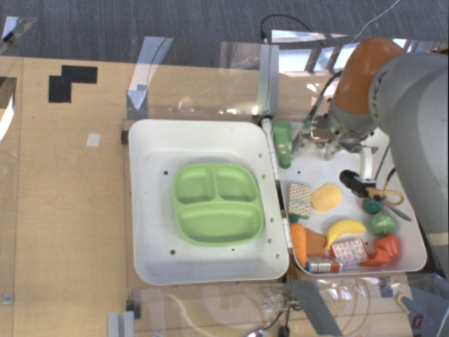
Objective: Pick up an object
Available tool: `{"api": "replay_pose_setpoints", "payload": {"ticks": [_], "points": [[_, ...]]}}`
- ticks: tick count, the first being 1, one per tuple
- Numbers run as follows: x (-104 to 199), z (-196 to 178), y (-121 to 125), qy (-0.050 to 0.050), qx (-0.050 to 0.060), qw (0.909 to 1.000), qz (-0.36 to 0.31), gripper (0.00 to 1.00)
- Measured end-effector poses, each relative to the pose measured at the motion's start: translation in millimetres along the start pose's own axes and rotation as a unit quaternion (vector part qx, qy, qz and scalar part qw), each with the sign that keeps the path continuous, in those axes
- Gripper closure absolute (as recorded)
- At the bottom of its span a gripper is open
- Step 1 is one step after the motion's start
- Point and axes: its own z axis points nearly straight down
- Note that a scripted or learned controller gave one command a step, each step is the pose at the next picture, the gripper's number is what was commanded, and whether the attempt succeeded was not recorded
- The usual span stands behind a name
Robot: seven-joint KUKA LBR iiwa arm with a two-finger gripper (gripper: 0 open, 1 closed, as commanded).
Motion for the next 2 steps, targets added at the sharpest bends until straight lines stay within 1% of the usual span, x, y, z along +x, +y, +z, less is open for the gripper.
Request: {"api": "replay_pose_setpoints", "payload": {"ticks": [1,2], "points": [[3.1,2.9,4.2,-0.003,-0.002,1.0000,0.002,0.00],[-46.0,-54.7,4.8,0.000,-0.001,0.9979,0.064,0.00]]}}
